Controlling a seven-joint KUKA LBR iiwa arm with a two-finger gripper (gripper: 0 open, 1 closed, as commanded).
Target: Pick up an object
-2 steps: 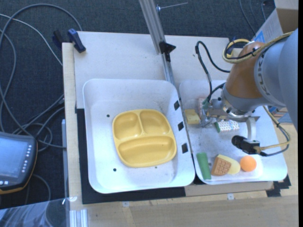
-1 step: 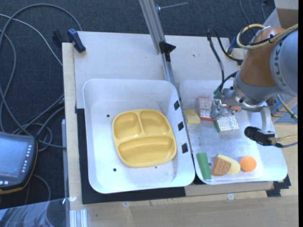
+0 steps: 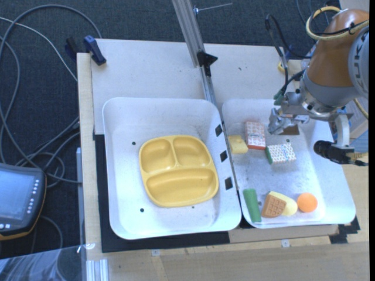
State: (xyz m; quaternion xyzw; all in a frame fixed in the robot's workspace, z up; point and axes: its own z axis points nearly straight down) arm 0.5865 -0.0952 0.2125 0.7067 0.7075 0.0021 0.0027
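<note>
Nearest the lens lay a waffle toy [image 3: 274, 205], well below my gripper [image 3: 282, 123], whose grip I cannot tell, while the green-checked block [image 3: 281, 153] sat just beneath it, long axis running left to right.

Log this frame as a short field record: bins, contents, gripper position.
left bin: yellow divided plate
right bin: patterned red-white block, green-white block, pale yellow piece, green cylinder, waffle-like toy, orange ball
gripper: over right bin's far part, above the blocks
held: nothing seen between fingers
</note>
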